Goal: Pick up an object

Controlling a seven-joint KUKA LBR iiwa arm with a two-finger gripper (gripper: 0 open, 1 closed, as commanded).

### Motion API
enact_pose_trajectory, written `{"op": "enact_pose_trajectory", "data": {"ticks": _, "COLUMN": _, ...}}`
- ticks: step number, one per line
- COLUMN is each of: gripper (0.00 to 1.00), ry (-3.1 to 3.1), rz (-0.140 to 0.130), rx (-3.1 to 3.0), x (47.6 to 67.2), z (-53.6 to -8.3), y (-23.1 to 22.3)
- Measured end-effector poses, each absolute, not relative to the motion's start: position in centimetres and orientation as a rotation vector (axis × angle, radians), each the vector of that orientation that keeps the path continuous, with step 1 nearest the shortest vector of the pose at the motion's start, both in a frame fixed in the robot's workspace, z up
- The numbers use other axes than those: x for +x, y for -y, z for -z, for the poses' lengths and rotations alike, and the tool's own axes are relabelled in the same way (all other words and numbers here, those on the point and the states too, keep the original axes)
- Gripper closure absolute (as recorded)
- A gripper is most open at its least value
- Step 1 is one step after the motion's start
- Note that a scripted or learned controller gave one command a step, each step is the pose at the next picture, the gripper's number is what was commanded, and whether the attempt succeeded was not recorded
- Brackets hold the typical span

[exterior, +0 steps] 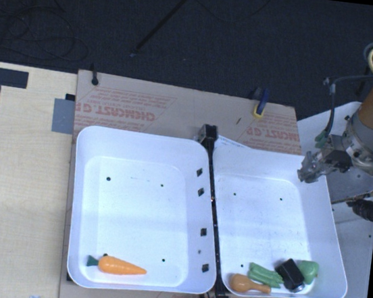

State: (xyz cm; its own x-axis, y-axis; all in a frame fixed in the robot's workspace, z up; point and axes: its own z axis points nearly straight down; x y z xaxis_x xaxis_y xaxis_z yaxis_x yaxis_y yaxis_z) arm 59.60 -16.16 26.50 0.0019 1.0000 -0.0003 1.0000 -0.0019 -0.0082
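Before you, carrot (122, 266) at left bin's (89, 166) near edge, toys clustered (green, tan, black) in right bin's (266, 163) near corner, gripper (310, 169) over its far right rim, grip state indiscernible.

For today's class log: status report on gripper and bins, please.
Gripper over right bin's far right rim. Carrot in left bin. Nothing blocking it.

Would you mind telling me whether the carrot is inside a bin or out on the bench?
Inside: the carrot lies flat in the left bin.
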Motion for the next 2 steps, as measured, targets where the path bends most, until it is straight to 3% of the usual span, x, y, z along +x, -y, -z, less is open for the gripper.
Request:
{"op": "enact_pose_trajectory", "data": {"ticks": 1, "gripper": 1.0, "ry": 2.227, "rz": -0.001, "rx": -2.218, "x": 64.6, "z": -26.3, "y": 17.1}}
{"op": "enact_pose_trajectory", "data": {"ticks": 2, "gripper": 1.0, "ry": 2.225, "rz": 0.002, "rx": -2.222, "x": 64.4, "z": -32.0, "y": 17.3}}
